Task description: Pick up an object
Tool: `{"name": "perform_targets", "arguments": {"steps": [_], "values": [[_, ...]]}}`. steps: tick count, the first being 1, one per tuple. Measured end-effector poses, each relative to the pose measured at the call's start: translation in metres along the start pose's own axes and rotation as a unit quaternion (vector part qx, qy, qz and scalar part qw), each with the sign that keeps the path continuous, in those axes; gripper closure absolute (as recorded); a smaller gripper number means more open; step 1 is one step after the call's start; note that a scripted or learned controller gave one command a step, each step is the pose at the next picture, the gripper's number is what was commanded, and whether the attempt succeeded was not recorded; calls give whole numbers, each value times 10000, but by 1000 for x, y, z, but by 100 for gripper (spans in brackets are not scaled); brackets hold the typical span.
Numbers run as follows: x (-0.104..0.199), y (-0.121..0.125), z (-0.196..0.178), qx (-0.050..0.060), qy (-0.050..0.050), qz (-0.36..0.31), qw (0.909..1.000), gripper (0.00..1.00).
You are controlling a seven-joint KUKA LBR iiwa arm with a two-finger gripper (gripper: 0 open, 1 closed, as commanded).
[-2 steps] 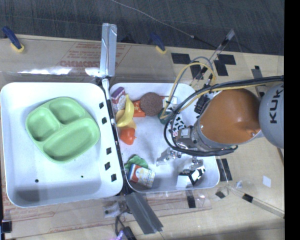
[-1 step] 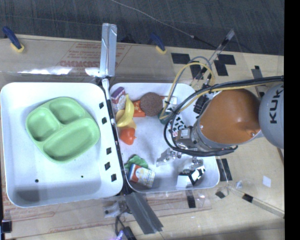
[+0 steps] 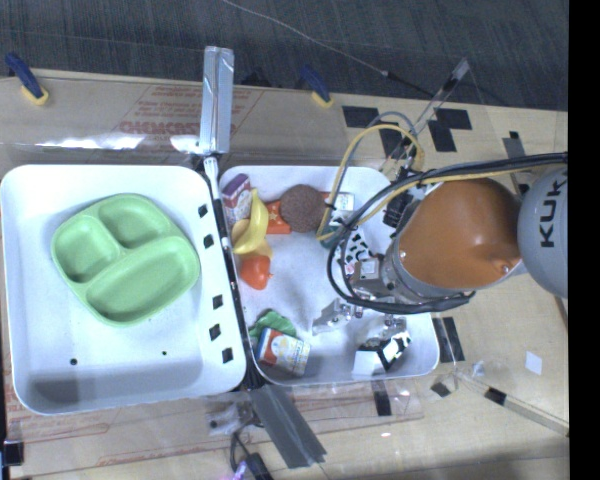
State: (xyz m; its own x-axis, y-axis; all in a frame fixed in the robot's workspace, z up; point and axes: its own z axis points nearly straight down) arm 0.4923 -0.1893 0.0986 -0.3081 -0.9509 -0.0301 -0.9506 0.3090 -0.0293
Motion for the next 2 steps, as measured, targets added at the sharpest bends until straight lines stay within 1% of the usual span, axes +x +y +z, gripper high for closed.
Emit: {"name": "perform_targets", "arguments": {"steps": [1, 2], "values": [[-1, 1, 1, -13, -8, -384, 9993, 0], [-85, 35, 8, -143, 130, 308, 9993, 0]]}}
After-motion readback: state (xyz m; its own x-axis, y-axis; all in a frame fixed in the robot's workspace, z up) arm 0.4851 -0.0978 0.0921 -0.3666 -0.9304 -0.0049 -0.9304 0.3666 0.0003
